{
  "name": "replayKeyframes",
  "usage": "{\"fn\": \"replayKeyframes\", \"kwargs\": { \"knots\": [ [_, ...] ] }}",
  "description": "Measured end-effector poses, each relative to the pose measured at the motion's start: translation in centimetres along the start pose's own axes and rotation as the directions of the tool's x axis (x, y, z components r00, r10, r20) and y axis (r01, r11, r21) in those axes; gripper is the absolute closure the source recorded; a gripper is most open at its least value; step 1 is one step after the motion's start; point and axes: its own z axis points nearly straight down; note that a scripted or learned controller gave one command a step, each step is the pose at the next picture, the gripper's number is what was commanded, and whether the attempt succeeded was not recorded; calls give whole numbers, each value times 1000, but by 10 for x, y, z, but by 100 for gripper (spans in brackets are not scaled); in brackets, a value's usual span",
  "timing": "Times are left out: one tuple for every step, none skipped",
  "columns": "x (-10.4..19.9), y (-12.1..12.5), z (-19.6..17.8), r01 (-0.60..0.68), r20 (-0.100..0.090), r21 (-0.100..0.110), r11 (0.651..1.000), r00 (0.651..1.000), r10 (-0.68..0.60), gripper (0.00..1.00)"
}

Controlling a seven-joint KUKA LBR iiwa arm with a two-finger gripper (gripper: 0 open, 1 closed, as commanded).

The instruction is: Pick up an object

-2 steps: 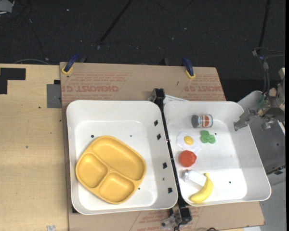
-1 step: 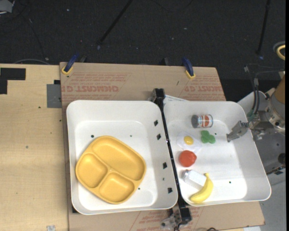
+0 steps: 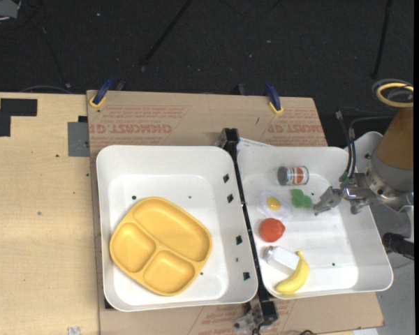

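Candidate objects all sit in the right bin [image 3: 366, 274]. Green object [image 3: 302, 199] lies mid-bin, toward the far edge; it's the closest thing to the gripper [image 3: 328, 202]. Small can [image 3: 293, 175] lies on its side just beyond it near the far edge. Small yellow piece [image 3: 273, 204] is just beside the green object, toward the divider. Red round object [image 3: 271, 229] sits nearer the bin's centre-left. Banana [image 3: 294, 276] and a white block [image 3: 282, 258] are touching, near the front edge.

Gripper sits low over the right half of the right bin, tip aimed at the green object, close but apart from it. Nothing visible between the fingers. Too small and dark to resolve; can't tell whether they're spread or pressed together.

Left bin [image 3: 112, 166] holds a yellow divided plate [image 3: 160, 244], well apart from the gripper.

Step, as I read it: approach, pre-grasp, nothing picked yet. Next move likely needs a short shift toward the green object, a descent to straddle it, then a close. Risk: the yellow piece and can are near, so a nudge is possible.
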Motion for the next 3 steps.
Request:
{"fn": "replayKeyframes", "kwargs": {
  "knots": [
    [-5, 7, 49, 0, 1, -1, 1000, 1000, 0, 0],
    [-5, 8, 36, 0, 2, -5, 1000, 1000, 0, 100],
    [-4, 8, -26, 0, 3, -10, 1000, 1000, 0, 100]
  ]
}}
